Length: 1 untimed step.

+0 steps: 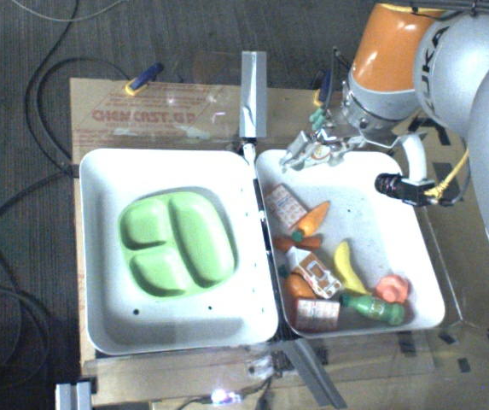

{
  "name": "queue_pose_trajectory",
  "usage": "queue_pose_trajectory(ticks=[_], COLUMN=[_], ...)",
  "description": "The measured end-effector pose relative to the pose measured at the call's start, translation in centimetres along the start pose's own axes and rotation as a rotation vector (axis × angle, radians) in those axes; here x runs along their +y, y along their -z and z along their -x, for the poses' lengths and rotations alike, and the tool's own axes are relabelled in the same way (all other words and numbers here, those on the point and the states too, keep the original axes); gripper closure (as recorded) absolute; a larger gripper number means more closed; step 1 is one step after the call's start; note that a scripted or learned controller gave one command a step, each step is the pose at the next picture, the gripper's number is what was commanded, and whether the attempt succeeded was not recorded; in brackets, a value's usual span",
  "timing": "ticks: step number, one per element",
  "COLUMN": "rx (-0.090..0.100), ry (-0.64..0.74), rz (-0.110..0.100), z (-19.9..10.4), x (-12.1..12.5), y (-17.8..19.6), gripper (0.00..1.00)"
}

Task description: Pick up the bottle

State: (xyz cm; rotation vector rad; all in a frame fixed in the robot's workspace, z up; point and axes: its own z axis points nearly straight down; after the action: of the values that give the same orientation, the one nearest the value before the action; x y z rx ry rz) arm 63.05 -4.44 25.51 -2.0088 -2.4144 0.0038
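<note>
1. From my remote seat I judge the task barely begun. The green plastic bottle with the orange-red cap lies on its side at the near end of the right-hand shallow white bin, untouched by the arm.

2. The two-finger gripper hangs over the far rim of that same bin, well apart from the bottle. Its metal fingers look spread, with nothing between them — I read it as parted and carrying nothing, though the tips are small and cluttered.

3. What is left, as I judge it: bring the gripper along the bin to the near end, come down over the bottle, close on it and lift.

4. The right-hand bin is crowded. Beside the bottle sit a pink-red rounded toy, a yellow plastic banana, an orange toy carrot, a small white printed carton, a pale patterned packet and a dark-labelled box just left of the bottle.

5. The left-hand shallow white bin holds a single thing — a light green moulded tray with three compartments, lying flat near its middle.

6. The pink-red toy touches or nearly touches the bottle's cap end; I cannot tell which.
</note>
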Motion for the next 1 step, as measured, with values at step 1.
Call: queue_pose_trajectory(ticks=[1], rx=[0.0], ry=[-0.348], rz=[-0.002], z=[-6.21], x=[-0.25], y=[-1.24], gripper=[1.0])
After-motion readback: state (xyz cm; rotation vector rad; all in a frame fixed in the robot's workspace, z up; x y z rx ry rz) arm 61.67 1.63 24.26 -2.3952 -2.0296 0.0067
